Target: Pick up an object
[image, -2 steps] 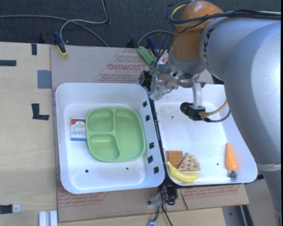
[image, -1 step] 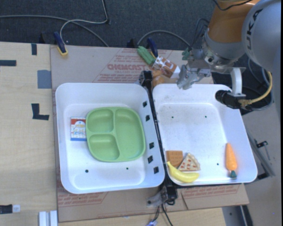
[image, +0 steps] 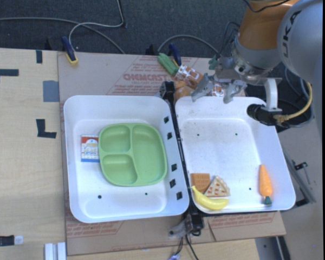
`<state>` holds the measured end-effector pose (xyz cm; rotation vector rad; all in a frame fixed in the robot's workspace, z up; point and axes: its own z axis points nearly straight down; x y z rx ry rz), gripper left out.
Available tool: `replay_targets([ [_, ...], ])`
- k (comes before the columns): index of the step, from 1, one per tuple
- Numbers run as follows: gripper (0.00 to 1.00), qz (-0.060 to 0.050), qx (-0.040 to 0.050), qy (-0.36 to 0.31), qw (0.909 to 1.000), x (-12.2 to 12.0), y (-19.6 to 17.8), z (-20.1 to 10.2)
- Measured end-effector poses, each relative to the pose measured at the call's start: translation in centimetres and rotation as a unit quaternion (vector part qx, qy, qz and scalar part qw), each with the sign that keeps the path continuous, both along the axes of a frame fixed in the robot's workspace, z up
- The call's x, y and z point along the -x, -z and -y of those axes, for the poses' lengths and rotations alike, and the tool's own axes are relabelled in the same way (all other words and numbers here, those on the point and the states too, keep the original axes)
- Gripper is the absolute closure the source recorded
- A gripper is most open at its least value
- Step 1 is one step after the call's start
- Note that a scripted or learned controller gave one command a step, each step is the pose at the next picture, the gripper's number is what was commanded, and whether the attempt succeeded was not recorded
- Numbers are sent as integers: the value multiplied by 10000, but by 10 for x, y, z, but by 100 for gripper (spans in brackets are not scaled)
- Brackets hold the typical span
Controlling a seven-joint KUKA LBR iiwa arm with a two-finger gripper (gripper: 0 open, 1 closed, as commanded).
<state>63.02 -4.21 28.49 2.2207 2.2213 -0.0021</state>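
Nearest the camera, along the front wall of the right bin (image: 276,145), lie a toy banana (image: 208,199), a brown cracker-like square (image: 200,180) and a pizza-slice toy (image: 218,187), packed together and touching; a toy carrot (image: 265,181) lies apart near the bin's right wall. In the left bin (image: 70,161), a green divided plate (image: 133,154) sits beside a small printed card (image: 89,148). Farther back, the pincer (image: 219,92) hangs over the right bin's far rim, fingers spread and nothing between them; a small snack-like item (image: 185,79) rests on the desk (image: 21,145) just behind. Judgement: any item will serve, and the carrot looks the cleanest choice, since it stands clear of neighbours. The pincer would best descend with its fingers straddling the carrot's narrow width, keeping off the bin wall.
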Motion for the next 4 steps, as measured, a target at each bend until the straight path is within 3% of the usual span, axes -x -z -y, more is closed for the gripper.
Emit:
replay_targets([
  [1, 0, -17, -1, 3, 10000, -12, 111, 70],
  [2, 0, 9, -4, -9, 10000, -14, 199, 62],
  [4, 0, 8, -7, -10, 10000, -39, 200, 59],
])
